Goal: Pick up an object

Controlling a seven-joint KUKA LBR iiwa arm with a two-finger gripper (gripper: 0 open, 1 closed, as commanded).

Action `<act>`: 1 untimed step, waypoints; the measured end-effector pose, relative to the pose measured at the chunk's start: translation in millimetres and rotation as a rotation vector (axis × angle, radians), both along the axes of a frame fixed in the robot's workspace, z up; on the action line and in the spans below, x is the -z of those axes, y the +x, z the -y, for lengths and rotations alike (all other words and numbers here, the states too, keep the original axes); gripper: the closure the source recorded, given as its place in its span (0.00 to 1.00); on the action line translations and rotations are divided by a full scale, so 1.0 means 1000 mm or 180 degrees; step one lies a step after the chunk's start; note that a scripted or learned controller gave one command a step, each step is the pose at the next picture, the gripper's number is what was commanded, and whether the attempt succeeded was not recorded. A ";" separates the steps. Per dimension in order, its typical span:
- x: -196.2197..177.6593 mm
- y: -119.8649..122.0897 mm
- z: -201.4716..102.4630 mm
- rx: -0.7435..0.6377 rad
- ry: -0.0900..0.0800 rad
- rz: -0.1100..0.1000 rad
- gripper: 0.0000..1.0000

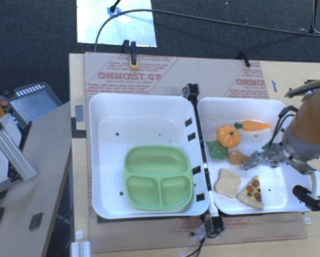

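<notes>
My gripper (251, 162), fingers' state unclear to me, hangs in the right bin (272, 107), tips beside the small orange piece (236, 157), pizza slice (251, 191) below.

Green divided tray (159, 176), orange pumpkin (228, 135), orange carrot (252, 126), white bins (104, 143).

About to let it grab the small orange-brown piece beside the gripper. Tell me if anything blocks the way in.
Nothing visible lies between the gripper and the small orange-brown piece; its tip is just to the piece's right. The piece is crowded, though: green leafy piece on its left, pumpkin above, bread slice below.
</notes>
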State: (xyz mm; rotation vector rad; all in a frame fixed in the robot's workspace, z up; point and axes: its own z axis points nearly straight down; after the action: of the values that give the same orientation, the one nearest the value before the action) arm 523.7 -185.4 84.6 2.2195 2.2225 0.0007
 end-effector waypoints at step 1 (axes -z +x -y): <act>-0.011 0.001 0.000 -0.0001 -0.0003 0.0009 1.00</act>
State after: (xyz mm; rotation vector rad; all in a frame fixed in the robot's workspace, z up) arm 524.6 -185.5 95.5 2.2170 2.2211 0.0029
